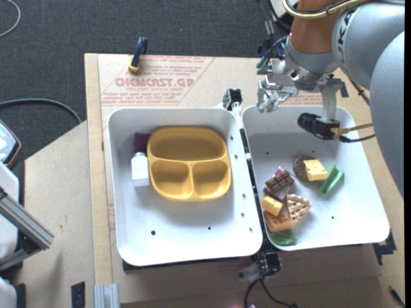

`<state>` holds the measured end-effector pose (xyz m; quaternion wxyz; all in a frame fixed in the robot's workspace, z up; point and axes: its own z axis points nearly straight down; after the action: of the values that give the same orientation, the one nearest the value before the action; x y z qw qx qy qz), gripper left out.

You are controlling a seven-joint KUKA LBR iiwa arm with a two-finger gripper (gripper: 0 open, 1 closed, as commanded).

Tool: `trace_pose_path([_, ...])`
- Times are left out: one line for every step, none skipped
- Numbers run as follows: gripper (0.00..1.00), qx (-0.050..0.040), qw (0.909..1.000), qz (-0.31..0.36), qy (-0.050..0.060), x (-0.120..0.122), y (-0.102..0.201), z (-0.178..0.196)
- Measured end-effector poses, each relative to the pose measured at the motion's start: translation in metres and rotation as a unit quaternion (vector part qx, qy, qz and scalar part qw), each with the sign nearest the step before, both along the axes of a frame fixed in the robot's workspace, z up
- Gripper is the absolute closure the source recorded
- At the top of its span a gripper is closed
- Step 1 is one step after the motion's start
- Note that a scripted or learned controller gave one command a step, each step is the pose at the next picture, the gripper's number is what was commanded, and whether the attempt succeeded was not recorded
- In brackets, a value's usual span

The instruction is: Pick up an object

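My gripper [270,101] hangs over the far left corner of the right bin [359,223], well above the floor, with nothing between its short metal fingers, which stand slightly apart. Toy food lies in the right bin's near half: a chocolate bar piece [279,182], a yellow cheese block [315,170] on a brown cookie [300,166], a green pod [332,179], a waffle piece [297,205], an orange-yellow wedge [273,212] and a green leaf [285,237].
The left bin [128,236] holds a yellow divided plate [189,162], a small white bottle [140,169] and a dark maroon object [142,140]. A black camera unit [316,125] juts from the wrist over the right bin. A blue and yellow tool [137,55] lies on the cardboard behind.
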<state>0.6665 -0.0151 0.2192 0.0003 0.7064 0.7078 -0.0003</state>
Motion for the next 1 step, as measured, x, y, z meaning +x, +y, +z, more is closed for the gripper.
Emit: trace_pose_path([1.0, 0.0, 1.0, -0.001, -0.002, 0.0031, 0.0021, 0.0074])
